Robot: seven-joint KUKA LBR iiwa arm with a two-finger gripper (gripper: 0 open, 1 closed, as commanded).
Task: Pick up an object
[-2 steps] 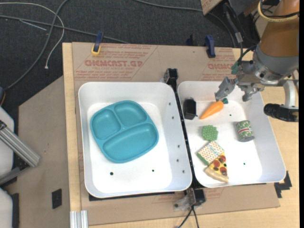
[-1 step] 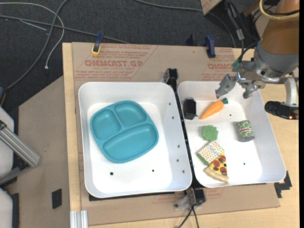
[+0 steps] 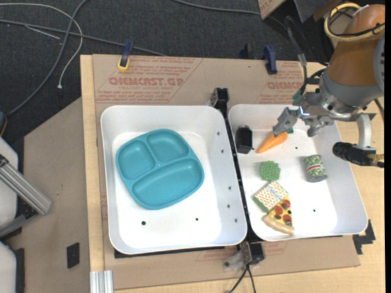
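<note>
My gripper [image 3: 299, 126] hangs over the back of the right bin [image 3: 342, 212], open, with nothing between its fingers. Its left finger [image 3: 285, 123] stands just above the thick end of an orange toy carrot [image 3: 272, 142], which lies slanted on the bin floor. Also in this bin are a small black block [image 3: 244, 139] by the left wall, a green knobbly piece [image 3: 269, 170], a green can [image 3: 314, 168] on its side, a chequered wafer [image 3: 270, 195] and a pizza slice [image 3: 280, 216].
The left bin [image 3: 183, 231] holds a blue divided plate [image 3: 160, 167]. A black clamp [image 3: 219, 96] sits at the back between the bins. A black cable part [image 3: 354, 153] juts over the right bin's right edge.
</note>
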